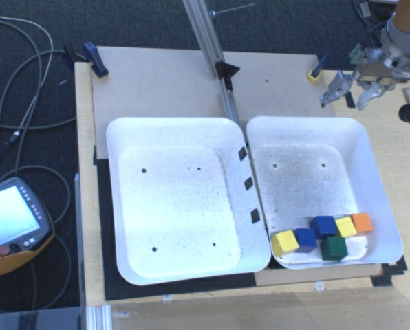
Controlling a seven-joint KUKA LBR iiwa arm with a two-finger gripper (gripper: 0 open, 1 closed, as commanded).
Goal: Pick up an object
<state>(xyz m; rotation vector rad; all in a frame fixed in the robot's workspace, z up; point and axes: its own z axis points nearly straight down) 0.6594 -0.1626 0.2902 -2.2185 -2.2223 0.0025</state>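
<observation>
Camera view, looking down at a slant: six small blocks sit bunched in the lower right corner of the right bin (370,150). A yellow block (285,242) lies at the left end of the cluster, touching a blue block (305,238). A second, larger blue block (323,225) sits just above and to the right, with a green block (333,247) below it. Another yellow block (345,226) and an orange block (362,222) close the row on the right, touching each other. None of the blocks carries any writing that can be read.

The left bin (122,143) lies beside the right one, their inner rims meeting at the frame's middle.

The end effector (353,91) hangs at the upper right of the frame, above the bench (157,81) and just beyond the right bin's far rim, well apart from the blocks. Its fingers (331,93) point down and toward the left, and they look spread apart with nothing between them, though the view there is small and cluttered. The grey arm (404,26) enters from the upper right corner.

A metal pole (201,29) slants from the top of the frame down to the bins' junction. A blue clamp (95,58) grips the bench's upper left corner. A handheld control pendant (12,229) with a lit screen rests on the dark floor at the left edge; its screen text is too blurred to read.
</observation>
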